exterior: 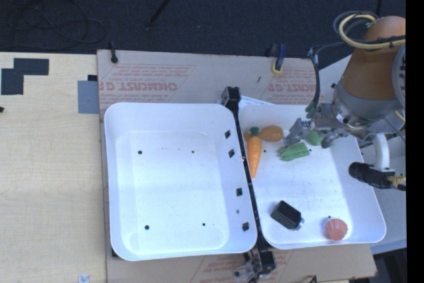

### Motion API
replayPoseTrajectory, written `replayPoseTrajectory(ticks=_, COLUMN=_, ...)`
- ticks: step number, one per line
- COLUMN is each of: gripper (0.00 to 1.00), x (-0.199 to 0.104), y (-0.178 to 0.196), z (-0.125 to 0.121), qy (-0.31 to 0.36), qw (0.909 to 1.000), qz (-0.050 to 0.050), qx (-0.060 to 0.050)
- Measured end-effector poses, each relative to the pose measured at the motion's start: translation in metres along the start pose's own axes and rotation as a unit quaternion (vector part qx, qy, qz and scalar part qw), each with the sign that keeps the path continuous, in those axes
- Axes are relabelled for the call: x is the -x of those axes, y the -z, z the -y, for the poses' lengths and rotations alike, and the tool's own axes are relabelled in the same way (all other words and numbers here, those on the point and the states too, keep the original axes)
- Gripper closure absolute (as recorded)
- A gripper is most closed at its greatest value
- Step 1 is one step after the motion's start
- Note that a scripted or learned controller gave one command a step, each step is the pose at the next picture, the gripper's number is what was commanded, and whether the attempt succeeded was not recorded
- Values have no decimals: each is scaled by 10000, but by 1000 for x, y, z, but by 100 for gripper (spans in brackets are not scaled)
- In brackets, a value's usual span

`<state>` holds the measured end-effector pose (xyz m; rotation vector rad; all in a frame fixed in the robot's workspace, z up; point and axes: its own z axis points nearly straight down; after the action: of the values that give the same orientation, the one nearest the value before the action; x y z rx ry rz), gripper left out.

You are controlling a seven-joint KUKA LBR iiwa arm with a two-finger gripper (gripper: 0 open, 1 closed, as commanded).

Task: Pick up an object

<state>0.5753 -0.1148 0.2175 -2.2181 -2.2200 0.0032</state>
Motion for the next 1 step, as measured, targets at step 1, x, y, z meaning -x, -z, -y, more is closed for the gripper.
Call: replayPoseTrajectory(ticks=1, gripper=0, x=-34, y=13, z=68, qy=0, qw=10000, qz=-9, qx=-16)
